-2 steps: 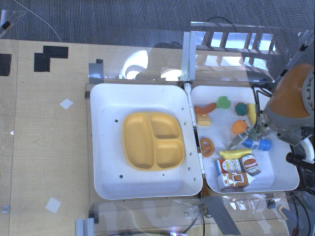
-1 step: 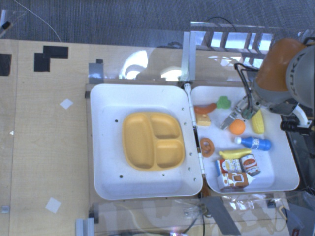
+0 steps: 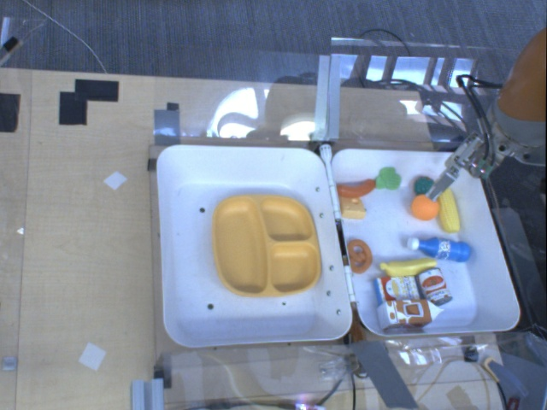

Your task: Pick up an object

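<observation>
At the near edge of the right bin (image 3: 504,310), toward six o'clock, a red-and-white carton (image 3: 408,300) lies flat with a yellow banana (image 3: 408,267) touching its far side. Just past them a blue bottle (image 3: 441,248) lies on its side, its long axis running three to nine o'clock, and a brown pretzel (image 3: 359,255) sits against the bin's nine o'clock wall. The left bin (image 3: 184,229) carries a yellow divided tray (image 3: 265,244) in its middle.

Farther back in the right bin lies the cluster the coming move most likely turns on. An orange ball (image 3: 424,207) touches a yellow corn cob (image 3: 449,211), whose long axis runs roughly twelve to six o'clock. The gripper (image 3: 436,189) comes down at a slant from two o'clock, and its tip sits right at the ball's one o'clock edge, between the ball and a dark green piece (image 3: 423,184) just behind. So the ball lies toward seven o'clock of the jaws, touching or nearly so; I judge it the likeliest target, and nothing is visibly clamped yet.

The jaws are too small and blurred to say whether they stand apart or together. The green piece is partly covered by the gripper. Toward eleven o'clock lie a carrot (image 3: 355,189), a pale yellow block (image 3: 354,211) and a green broccoli-like piece (image 3: 389,178). The arm (image 3: 523,101) is cut off at the right edge, over the surface (image 3: 77,229).
</observation>
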Controlling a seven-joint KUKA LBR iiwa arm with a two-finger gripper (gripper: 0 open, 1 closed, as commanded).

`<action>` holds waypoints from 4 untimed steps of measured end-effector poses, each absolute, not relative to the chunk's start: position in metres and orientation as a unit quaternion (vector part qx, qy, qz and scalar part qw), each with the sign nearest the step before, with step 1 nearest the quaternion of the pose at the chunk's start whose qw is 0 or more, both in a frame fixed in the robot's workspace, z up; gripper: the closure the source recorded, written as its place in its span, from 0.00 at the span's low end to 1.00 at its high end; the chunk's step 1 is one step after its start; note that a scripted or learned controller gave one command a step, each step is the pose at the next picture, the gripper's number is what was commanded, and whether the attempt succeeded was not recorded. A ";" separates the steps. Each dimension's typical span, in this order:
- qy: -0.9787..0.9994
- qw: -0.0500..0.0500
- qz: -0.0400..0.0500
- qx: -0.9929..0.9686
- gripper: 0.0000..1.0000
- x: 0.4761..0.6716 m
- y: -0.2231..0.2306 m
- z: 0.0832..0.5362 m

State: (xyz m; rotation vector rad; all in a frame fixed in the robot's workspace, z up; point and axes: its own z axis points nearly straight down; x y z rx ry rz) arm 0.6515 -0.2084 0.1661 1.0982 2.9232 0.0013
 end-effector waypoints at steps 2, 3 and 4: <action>0.832 -0.018 -0.007 0.555 0.00 0.661 -0.173 0.087; 0.834 -0.014 -0.007 0.552 1.00 0.663 -0.174 0.100; 0.754 0.006 0.004 0.656 1.00 0.639 -0.156 0.216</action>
